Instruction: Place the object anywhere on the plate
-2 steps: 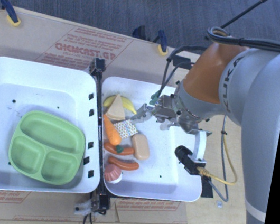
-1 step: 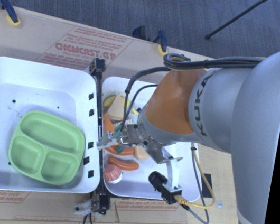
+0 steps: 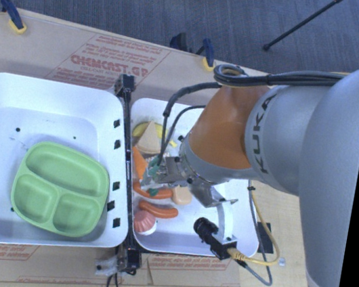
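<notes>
Two white bins sit side by side on the surface (image 3: 38, 46), and you are at the picking step: nothing is on the plate yet. The green plate (image 3: 60, 187), a three-compartment tray, lies in the left bin (image 3: 1, 101) with all its wells bare. The right bin (image 3: 245, 237) holds a small heap of toy food against its left wall: a yellow piece (image 3: 149, 130) at the far end, an orange carrot-like piece (image 3: 136, 161), an orange sausage-shaped piece (image 3: 158, 209) and a pinkish round piece (image 3: 145, 221) nearest you.

The gripper (image 3: 155, 173) is down among that heap, reaching in under the orange band of the arm (image 3: 226, 130). I cannot tell whether the fingers are released or clenched, because the wrist body hides them, and I cannot tell which piece they are on, if any. So treat the object as not yet secured.

The next move, as I judge it, calls for a clean lift straight up, high enough to clear the two bin walls that meet in the middle, where black clips (image 3: 120, 137) run along the joint. Then you travel left and lower over the plate.

Room is tight at the pick: the heap crowds the wall, so neighbours may drag or tip. The left bin is roomy, with bare floor around the plate on the far side and any well a fair target.
</notes>
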Motion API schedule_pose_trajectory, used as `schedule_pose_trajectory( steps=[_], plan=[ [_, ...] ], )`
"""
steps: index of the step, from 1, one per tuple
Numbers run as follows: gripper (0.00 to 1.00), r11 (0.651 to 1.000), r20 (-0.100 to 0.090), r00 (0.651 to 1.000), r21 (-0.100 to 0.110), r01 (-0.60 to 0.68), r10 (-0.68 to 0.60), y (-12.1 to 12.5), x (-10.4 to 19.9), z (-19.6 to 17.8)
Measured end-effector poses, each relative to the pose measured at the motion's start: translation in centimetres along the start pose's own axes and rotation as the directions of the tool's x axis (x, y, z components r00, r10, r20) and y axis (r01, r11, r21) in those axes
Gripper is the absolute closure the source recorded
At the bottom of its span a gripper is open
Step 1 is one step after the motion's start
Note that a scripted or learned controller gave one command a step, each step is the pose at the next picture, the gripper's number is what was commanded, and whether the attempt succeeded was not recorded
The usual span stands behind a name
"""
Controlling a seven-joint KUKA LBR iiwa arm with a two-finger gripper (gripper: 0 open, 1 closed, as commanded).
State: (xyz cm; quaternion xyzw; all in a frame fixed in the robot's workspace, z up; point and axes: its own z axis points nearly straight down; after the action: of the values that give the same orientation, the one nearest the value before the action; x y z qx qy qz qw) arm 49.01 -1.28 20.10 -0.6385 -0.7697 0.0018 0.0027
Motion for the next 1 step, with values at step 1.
schedule_pose_trajectory(
  steps=[1],
  plan=[
    [1.00,0.907,-0.001,0.907,-0.003,-0.421,0.421,-0.31,5.98,-0.56]
  ],
)
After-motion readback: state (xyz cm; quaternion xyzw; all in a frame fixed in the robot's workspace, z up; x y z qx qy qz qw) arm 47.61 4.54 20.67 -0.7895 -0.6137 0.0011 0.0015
